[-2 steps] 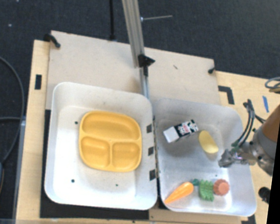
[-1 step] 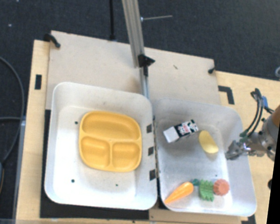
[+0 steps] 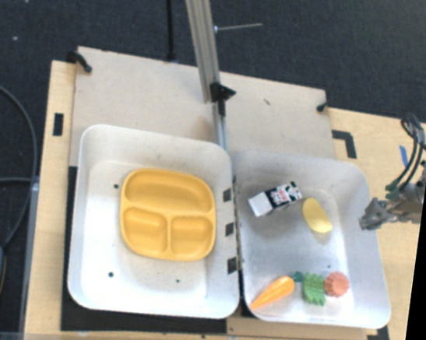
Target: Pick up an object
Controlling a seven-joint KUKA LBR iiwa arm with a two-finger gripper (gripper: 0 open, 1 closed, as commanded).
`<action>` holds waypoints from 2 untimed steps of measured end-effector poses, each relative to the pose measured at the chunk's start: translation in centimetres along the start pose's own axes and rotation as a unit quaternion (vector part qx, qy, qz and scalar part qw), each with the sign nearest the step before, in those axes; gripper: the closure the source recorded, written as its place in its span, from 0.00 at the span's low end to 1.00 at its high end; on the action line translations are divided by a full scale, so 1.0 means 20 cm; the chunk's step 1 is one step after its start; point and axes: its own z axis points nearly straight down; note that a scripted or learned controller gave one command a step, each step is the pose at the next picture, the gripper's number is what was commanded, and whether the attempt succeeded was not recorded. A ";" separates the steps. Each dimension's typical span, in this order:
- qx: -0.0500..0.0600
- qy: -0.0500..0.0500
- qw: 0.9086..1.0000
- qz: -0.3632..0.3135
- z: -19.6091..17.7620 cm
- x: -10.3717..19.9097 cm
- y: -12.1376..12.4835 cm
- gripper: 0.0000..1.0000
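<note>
- Gripper [image 3: 373, 215] at right bin's [image 3: 373, 262] right rim; finger state cannot be told, nothing visibly held.
- Nearest candidate: yellow lemon-like piece [image 3: 317, 216], lying apart from small carton [image 3: 275, 198].
- Advised: centre above piece, descend straight, close across narrow width.
- Avoid clustered carrot [image 3: 274, 292] and green piece [image 3: 313, 289].

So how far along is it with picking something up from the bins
Nothing looks picked yet. The carton, lemon, carrot, green toy and pink toy all lie in the right bin, and the yellow tray sits in the left bin. In hand: the tool is at the right bin's right rim, nearest the lemon, touching nothing. Left: reach in, grasp one item and lift it.
</note>
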 end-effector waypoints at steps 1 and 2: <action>0.003 0.002 1.000 -0.002 -0.04 0.23 0.12 1.00; 0.003 0.002 1.000 -0.002 -0.06 0.47 0.25 1.00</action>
